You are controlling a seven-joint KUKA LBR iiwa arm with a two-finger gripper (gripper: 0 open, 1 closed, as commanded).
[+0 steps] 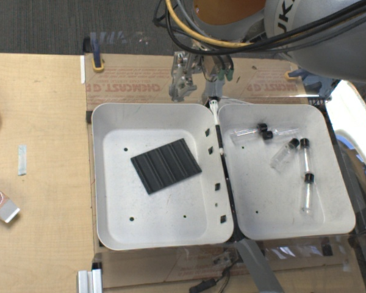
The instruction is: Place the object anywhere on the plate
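Camera view, from above at a slant: two white bins side by side, left bin [110, 224] w/ a dark ribbed plate [166, 165] lying flat near its centre, tilted a bit. Right bin [335, 212] holds the objs: clear plastic tubes with black caps [296, 157], scattered from centre toward 12 and 3 o'clock, some touching or crossing each other. The gripper [192, 81] hangs at 12 o'clock above the seam btwn the bins, over the cardboard strip, well apart from any tube, holding nothing; whether it's spread or pressed together I can't tell, too much cable & metal clutter there. Tubes look light, stiff, slick, prob. roll easily; best taken across the middle of the barrel, the long one [306, 185] toward 3 o'clock lying clearest of the rest. Clear bodies nearly vanish against white, so exact count & outlines are hard to make out. Arm's upper part is cut off at top.
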